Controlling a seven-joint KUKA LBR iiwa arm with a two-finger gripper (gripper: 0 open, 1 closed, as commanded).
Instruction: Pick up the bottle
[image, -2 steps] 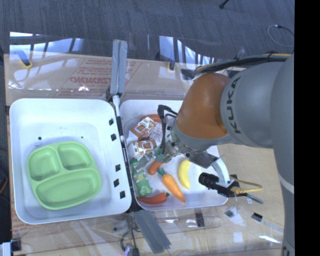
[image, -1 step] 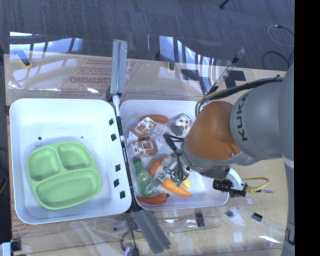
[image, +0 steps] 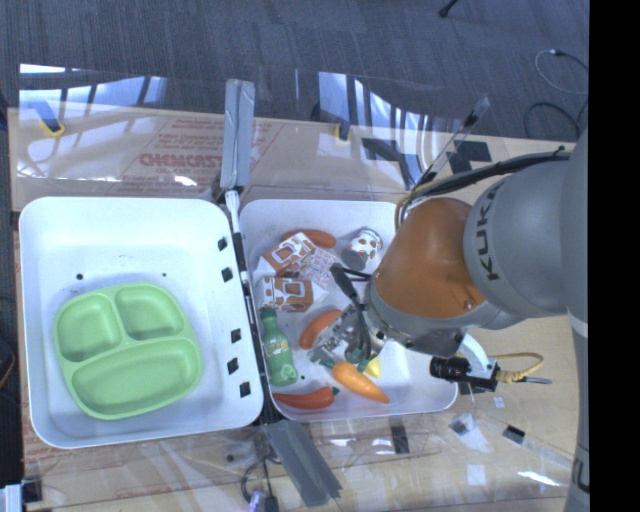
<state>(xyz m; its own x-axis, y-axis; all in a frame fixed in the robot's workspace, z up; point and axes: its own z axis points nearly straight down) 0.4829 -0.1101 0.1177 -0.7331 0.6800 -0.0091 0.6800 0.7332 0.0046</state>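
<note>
Two bins | my claw (image: 345, 340) low in right bin (image: 420, 398), fingers' state unclear | green bottle (image: 277, 348) just left, label unreadable | "KUKA" on my arm (image: 500, 250)

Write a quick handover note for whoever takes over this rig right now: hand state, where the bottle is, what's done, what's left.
Hand: low in the right bin, amid the toy food; it carries nothing that can be seen.
Bottle: green, lying along the right bin's left wall, apart from the hand on its left.
Nearby: carrot under the hand, red sausage by the bottle's base.
Green tray sits in the left bin.
Done: nothing yet; bottle not grasped.
Left: move over the bottle, grasp, lift.
</note>
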